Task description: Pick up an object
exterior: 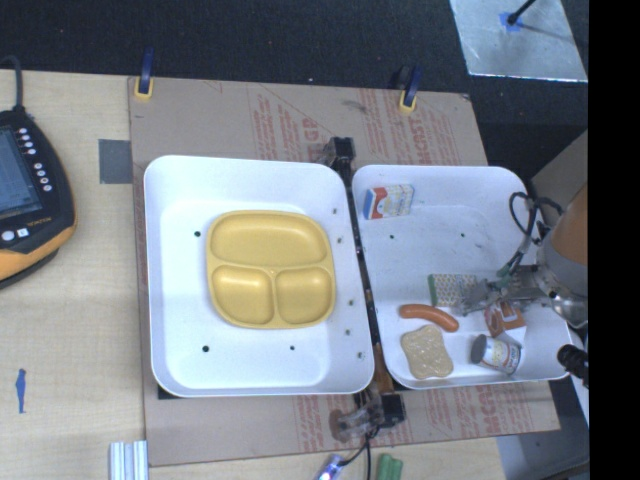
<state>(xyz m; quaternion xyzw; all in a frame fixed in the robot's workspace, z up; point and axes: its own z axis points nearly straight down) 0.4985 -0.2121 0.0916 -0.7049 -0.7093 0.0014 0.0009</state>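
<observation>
The right bin (450,193) holds several small items. A red, white and blue carton (387,201) lies at its far left corner. Along the near side lie a grey-green speckled block (455,288), an orange sausage (428,316), a tan bread slice (427,352) and a small grey can (497,353) on its side. My gripper (505,301) reaches in from the right and hangs low over the bin's near right part, just above a small brown-red piece (500,320) and right of the speckled block. The gripper's body hides part of that piece.
The left bin (180,348) holds a yellow divided plate (270,268) in its middle. An orange and black pendant (25,203) lies on the bench at the far left. Clamps (343,151) join the bins between them. Black cables (525,218) loop beside the arm.
</observation>
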